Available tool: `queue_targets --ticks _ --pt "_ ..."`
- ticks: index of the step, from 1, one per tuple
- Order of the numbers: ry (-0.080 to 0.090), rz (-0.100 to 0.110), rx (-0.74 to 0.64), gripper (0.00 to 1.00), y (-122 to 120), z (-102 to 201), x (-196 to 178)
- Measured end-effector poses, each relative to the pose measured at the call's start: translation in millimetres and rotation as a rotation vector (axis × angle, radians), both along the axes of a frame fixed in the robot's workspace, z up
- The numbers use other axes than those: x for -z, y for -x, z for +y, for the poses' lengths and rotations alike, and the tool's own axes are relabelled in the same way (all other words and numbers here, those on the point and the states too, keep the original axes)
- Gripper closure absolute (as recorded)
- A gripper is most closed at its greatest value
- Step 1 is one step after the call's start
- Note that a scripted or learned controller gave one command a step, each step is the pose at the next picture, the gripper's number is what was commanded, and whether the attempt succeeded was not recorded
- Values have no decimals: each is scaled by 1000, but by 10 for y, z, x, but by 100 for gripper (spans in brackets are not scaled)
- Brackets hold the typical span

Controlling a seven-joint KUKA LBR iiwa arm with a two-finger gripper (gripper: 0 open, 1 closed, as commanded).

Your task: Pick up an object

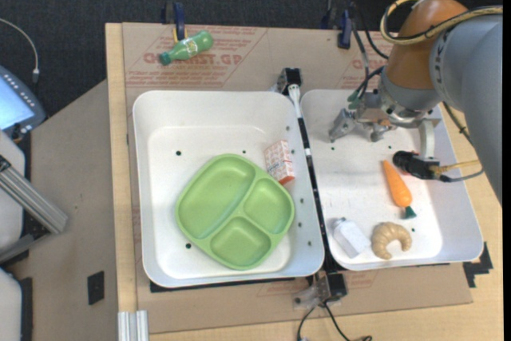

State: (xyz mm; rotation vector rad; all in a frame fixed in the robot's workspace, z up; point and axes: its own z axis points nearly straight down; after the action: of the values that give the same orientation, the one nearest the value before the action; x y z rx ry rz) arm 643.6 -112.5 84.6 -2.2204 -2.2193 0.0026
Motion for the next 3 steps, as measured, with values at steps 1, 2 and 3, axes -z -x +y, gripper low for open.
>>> queue_targets --ticks 1,2,3 --pt "1 -3 0 100 -9 1 -112" --pt "2 -9 0 100 17 -8 -746" --pt "2 -9 -1 100 4 -9 -1287"
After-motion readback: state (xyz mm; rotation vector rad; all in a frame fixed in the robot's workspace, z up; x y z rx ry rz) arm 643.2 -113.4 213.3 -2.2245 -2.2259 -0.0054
